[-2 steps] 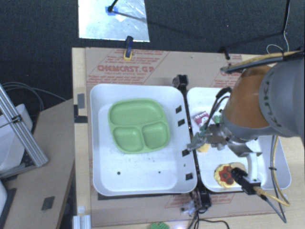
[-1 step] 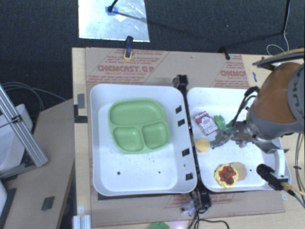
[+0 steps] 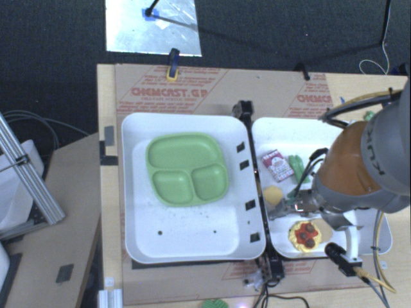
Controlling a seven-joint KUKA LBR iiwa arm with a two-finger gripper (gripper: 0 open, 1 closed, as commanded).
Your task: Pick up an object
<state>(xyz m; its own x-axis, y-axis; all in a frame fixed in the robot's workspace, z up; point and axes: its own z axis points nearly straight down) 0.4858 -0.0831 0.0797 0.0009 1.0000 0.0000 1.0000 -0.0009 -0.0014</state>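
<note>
- Table (image 3: 109, 191): bare tan board, with a brown sheet on it printed "CHEMCAST GP" in red
- Left bin (image 3: 186, 236): shallow white plastic with rounded corners
- Arm (image 3: 379, 153): smooth grey shell with an orange band, reaching over the right bin (image 3: 282, 128)
- Green plate (image 3: 187, 169): matte pale plastic, rounded square, split into three compartments, lying in the left bin
- End effector (image 3: 286, 209): metal tip low in the right bin, just beside the yellow ball; whether its fingers are apart or together I cannot tell
- Toy pizza (image 3: 306, 235): yellow disc with red spots, near the right bin's front wall
- Red-and-white packet (image 3: 277, 164): small, flat, print too small to read
- Green piece (image 3: 296, 166): beside the packet
- Yellow ball (image 3: 273, 194): round, near the divider
</note>
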